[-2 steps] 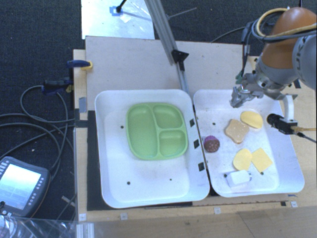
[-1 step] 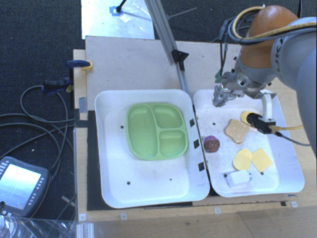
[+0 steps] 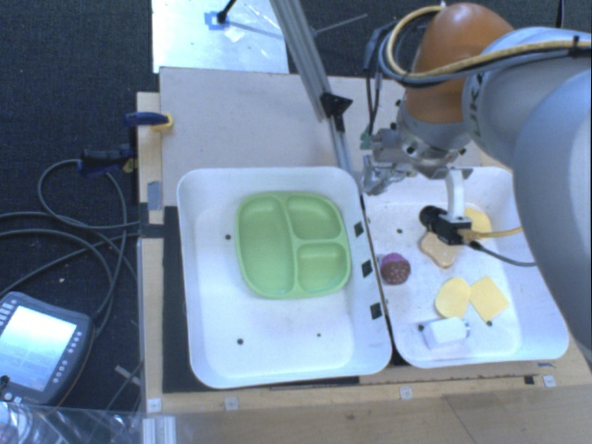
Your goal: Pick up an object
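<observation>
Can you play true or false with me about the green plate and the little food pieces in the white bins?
1. The green plate lies in the left bin. True.
2. The green plate has three sections. True.
3. The round dark red piece sits on the green plate. False: it lies in the right bin, near the wall between the bins.
4. Two flat yellow pieces lie side by side in the right bin. True.
5. The white block is in the left bin. False: it is in the right bin, near the front edge.
</observation>
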Action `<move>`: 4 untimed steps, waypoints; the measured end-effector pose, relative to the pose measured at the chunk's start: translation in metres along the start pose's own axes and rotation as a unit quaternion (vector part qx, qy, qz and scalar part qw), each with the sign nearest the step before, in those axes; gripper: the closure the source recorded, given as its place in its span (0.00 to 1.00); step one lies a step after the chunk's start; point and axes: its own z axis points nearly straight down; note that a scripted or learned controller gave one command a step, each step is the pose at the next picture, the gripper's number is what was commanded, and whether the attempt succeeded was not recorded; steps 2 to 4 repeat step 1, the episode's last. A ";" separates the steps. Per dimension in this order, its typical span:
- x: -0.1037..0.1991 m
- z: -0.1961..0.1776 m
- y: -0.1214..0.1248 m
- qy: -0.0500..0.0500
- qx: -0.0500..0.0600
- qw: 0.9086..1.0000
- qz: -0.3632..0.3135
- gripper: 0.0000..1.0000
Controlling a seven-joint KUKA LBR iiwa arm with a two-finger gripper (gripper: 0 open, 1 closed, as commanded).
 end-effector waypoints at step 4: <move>0.050 0.000 0.007 0.000 0.000 1.000 0.000 1.00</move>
